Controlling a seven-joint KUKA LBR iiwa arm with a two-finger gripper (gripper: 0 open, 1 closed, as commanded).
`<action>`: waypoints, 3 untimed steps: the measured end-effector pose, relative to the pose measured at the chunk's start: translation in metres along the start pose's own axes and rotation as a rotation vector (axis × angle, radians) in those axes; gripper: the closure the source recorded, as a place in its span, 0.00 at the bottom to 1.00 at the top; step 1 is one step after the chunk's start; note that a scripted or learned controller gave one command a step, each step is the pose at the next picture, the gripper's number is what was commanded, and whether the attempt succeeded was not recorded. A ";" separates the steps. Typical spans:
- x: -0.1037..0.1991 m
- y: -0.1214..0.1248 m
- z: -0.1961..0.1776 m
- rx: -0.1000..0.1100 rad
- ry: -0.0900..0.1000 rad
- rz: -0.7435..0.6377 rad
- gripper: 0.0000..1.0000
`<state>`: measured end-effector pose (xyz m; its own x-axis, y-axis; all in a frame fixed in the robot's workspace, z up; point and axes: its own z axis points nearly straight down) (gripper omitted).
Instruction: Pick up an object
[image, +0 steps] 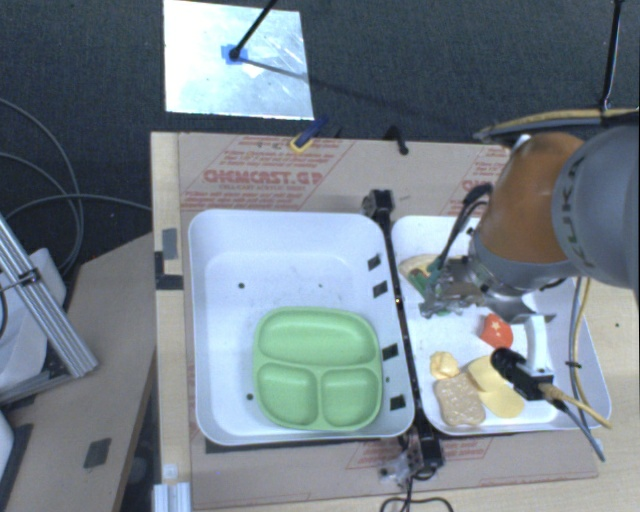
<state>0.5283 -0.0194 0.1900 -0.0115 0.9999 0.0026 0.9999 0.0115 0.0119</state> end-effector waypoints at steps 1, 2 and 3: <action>0.070 -0.042 0.006 0.013 0.001 0.001 1.00; 0.137 -0.043 0.067 0.017 0.000 0.001 1.00; 0.189 -0.020 0.104 0.006 -0.006 0.007 1.00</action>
